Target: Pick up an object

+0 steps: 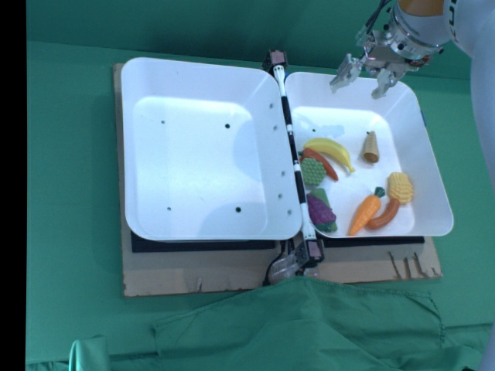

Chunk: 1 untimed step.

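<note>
My gripper [362, 82] hangs over the far rim of the right bin [433, 199], fingers open and nothing between them. Below it in that bin lie toy foods: a yellow banana [331, 152], a red chili [322, 165], a round green piece [312, 171], a purple grape bunch [320, 209], an orange carrot [366, 212], a brown sausage [384, 215], a yellow corn cob [401, 186] and a tan cone [372, 147]. All of them rest nearer the camera than the gripper.
The left bin [203, 149] holds nothing but small dark dots. A black-and-white divider bar [291, 149] runs between the bins. Both bins sit on a cardboard sheet [193, 273], with crumpled green cloth [309, 327] in front.
</note>
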### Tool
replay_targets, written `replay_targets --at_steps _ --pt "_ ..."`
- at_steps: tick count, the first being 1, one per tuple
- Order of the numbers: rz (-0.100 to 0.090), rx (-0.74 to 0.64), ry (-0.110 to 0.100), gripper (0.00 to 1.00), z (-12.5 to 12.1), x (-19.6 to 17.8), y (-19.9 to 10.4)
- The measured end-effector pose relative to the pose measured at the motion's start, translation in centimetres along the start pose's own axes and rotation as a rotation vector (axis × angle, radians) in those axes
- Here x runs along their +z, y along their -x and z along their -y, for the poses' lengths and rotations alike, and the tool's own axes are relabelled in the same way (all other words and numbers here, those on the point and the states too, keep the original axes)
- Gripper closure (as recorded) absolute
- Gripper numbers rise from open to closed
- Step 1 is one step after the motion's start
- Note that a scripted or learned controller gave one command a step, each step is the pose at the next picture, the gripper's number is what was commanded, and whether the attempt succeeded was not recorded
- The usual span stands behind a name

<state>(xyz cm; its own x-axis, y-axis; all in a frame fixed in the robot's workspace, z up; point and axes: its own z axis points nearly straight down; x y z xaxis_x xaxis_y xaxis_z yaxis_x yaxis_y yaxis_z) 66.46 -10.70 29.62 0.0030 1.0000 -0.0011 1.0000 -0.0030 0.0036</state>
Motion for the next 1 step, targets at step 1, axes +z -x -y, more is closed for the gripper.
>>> replay_targets --at_steps 1 --pt "0.002 0.003 -0.006 0.0 -1.83 8.38 3.94"
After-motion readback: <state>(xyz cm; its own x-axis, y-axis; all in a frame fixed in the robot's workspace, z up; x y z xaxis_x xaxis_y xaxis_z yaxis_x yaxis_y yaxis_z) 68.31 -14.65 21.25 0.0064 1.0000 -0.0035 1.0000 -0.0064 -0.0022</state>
